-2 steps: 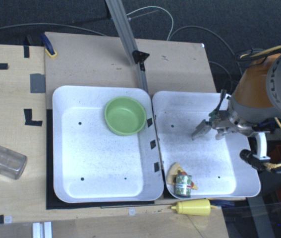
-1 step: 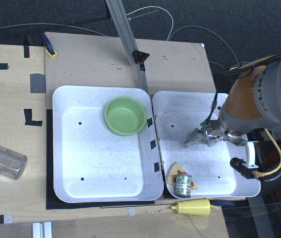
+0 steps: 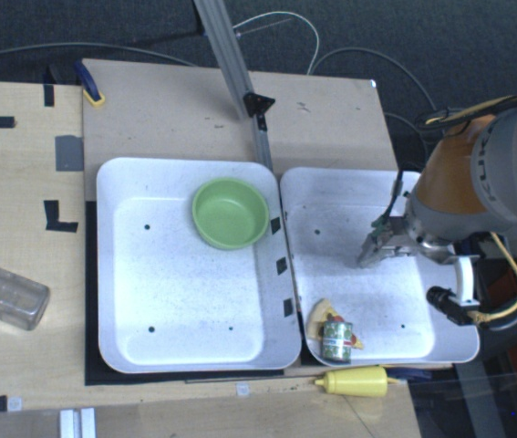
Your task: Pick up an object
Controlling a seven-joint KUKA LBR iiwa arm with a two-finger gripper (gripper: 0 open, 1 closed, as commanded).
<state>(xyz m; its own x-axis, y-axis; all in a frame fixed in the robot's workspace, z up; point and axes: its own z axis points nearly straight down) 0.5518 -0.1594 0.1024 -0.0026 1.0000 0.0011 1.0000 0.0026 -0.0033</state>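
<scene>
Nearest the camera, a yellow bottle [image 3: 360, 381] lies on the worktop [image 3: 176, 108] just outside the right bin [image 3: 349, 194]. Inside that bin's near corner sits a small can [image 3: 336, 339] touching a crumpled wrapper [image 3: 319, 312], neither grasped. Mid-bin, the end effector [image 3: 373, 250] hangs low over bare floor, well apart from the can; how far open it is I cannot tell, and nothing shows in it. Pick not yet made, by my reading. Farther left, a green bowl [image 3: 230, 213] rests in the left bin [image 3: 121, 245]; a metal pole [image 3: 226, 44] crosses beyond.
</scene>
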